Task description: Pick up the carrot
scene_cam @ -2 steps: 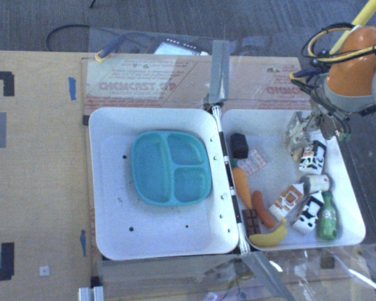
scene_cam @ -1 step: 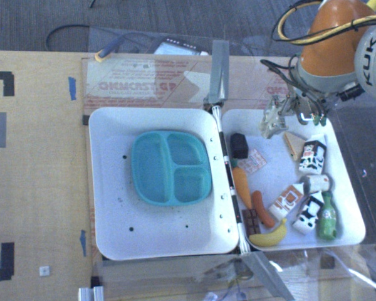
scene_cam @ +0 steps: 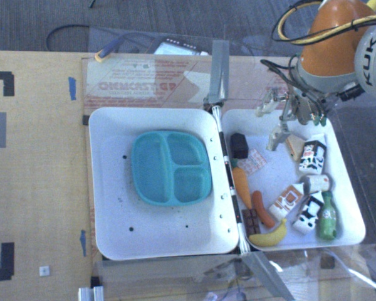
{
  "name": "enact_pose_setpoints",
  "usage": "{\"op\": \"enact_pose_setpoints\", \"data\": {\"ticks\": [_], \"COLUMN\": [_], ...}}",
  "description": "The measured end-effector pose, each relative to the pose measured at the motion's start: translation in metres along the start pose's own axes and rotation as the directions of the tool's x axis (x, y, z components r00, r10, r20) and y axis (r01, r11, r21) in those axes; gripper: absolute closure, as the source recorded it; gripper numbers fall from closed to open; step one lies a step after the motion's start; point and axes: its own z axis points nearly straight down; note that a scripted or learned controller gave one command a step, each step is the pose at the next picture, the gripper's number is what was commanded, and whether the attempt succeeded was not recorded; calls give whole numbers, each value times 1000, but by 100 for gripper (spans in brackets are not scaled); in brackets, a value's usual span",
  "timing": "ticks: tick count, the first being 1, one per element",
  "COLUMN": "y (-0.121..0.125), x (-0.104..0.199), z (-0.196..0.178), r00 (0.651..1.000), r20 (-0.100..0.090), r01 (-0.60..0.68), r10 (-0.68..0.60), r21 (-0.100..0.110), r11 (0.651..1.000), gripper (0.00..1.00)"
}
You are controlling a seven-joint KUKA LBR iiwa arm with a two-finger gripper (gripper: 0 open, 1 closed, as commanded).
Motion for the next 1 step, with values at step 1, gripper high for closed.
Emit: {"op": "enact_pose_setpoints", "data": {"ticks": [1], "y": [-27], "x": [1], "z": [79], "r00": [909], "r20": [1], "r01": [417], "r10": [-417], "r21": [-1], "r11": [909], "gripper": [0]}}
